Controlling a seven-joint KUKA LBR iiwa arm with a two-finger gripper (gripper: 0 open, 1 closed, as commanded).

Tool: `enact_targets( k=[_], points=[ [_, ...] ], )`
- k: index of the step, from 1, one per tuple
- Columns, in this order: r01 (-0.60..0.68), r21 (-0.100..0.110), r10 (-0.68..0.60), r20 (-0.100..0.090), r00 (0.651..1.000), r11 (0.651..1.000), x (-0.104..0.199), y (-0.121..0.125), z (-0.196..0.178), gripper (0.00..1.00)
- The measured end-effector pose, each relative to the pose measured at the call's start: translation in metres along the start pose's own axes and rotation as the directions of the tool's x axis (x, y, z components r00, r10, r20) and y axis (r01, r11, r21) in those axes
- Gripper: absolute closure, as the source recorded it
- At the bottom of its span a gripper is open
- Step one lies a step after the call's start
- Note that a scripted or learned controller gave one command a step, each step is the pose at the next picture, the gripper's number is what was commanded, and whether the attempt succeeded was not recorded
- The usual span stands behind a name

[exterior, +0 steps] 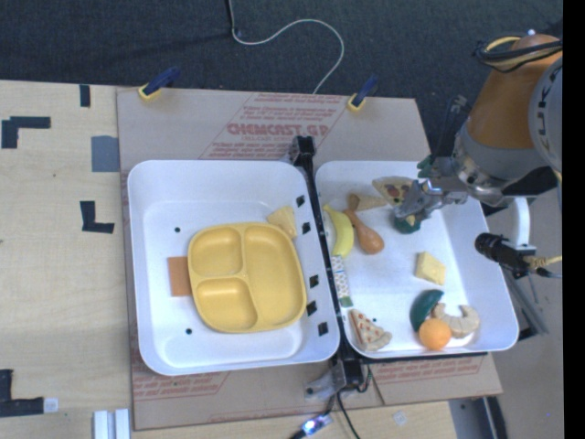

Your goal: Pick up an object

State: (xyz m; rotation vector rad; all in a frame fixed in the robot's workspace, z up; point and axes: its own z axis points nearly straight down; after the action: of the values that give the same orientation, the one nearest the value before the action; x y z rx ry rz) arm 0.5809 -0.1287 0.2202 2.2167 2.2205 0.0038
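- Two shallow white plastic bins sit side by side; the right bin point(475, 273) holds the loose toy food, and the gripper point(409, 210) hangs low over its upper part.
- Nothing appears lifted yet: by my reading the pick is at the reach-down stage, with grasp and lift still to come.
- Likeliest target is the small dark teal object point(405, 222) directly beneath the gripper; a pale wedge-shaped piece point(391, 190) lies just beside it.
- Other candidates stay on the bin floor: a yellow banana point(342, 232), a brown drumstick point(365, 232), a yellow cheese block point(430, 268) and an orange ball point(435, 335).
- Whether the pincer is apart or together I cannot tell; the wrist blocks it.
- Left bin point(146, 245) carries a yellow compartment tray point(247, 275), which partly covers an orange-brown flat piece point(179, 275).
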Motion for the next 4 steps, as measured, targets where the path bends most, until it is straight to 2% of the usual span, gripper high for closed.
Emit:
enact_targets(
  k=[1,2,3,4],
  points=[
    [0.0,0.006,0.0,-0.002,1.0,1.0,0.001,0.0,-0.004,1.0],
    [0.005,0.006,-0.005,-0.002,1.0,1.0,0.048,0.027,0.007,1.0],
    [0.005,0.004,-0.005,-0.003,1.0,1.0,0.094,0.046,-0.009,1.0],
    [0.003,0.007,-0.003,-0.001,1.0,1.0,0.124,0.058,0.004,1.0]
  ],
)
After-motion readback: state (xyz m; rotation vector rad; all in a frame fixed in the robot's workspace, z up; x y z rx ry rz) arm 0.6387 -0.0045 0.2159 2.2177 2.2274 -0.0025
